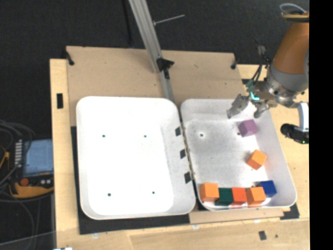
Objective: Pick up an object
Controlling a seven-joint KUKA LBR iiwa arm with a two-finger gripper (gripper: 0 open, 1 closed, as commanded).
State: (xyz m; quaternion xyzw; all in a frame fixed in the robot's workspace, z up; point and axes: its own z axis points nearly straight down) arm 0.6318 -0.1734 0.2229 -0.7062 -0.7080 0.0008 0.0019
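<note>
My gripper (247, 108) hangs over the far right part of the right bin (218, 139), its two grey fingers spread apart with nothing between them. A purple block (247, 127) lies just below the fingertips, apart from them. Further toward the front sits an orange block (256, 159). Along the bin's front wall stands a row of blocks: orange (209, 191), green (225, 196), orange-red (239, 195), orange (255, 195) and blue (268, 187).
The left bin (130, 155) lies beside the right one, with black clips along the shared edge. A slanted metal rod (151, 40) runs from the top down to the bins' far junction. A blue device and cables rest at the far left.
</note>
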